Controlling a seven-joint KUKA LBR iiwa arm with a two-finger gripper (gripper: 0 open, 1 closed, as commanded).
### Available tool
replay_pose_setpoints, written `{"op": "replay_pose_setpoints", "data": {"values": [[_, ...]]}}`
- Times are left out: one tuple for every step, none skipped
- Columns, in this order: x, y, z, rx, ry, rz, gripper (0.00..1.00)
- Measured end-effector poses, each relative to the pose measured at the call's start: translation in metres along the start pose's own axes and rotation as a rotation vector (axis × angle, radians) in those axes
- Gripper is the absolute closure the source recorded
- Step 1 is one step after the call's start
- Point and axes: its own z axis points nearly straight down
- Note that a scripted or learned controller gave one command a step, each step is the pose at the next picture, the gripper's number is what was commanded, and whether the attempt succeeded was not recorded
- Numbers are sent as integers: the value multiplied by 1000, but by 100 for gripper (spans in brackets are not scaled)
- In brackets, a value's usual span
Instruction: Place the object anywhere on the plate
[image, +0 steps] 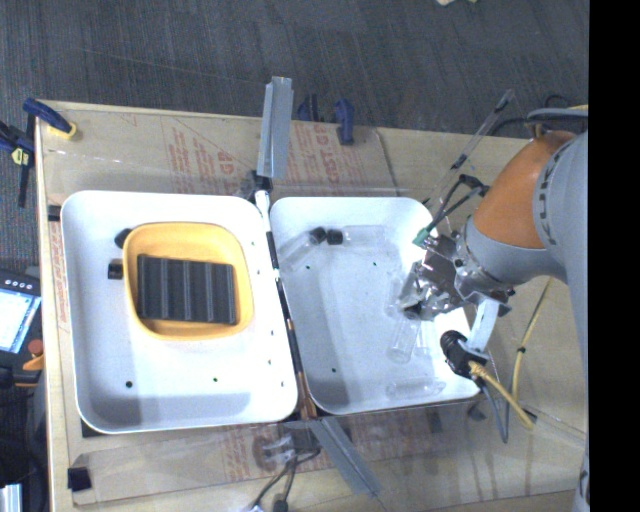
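Dark ribbed object (187, 290) seen resting on yellow plate (190, 236), inside left bin (90, 300). Small dark item (327, 237) noted near far left corner of right bin (340, 330). Gripper (422, 298) found low over that bin's right side; open or closed could not be told.

light plywood bench (150, 140) — bears two shallow white plastic bins side by side | left bin (80, 300) | right bin (340, 370) — touching along the middle
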Motion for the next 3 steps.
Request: {"op": "replay_pose_setpoints", "data": {"values": [[66, -18, -32, -1, 0, -59, 100], [152, -18, -29, -2, -2, -223, 100], [218, -46, 5, 1, -4, -289, 100]]}}
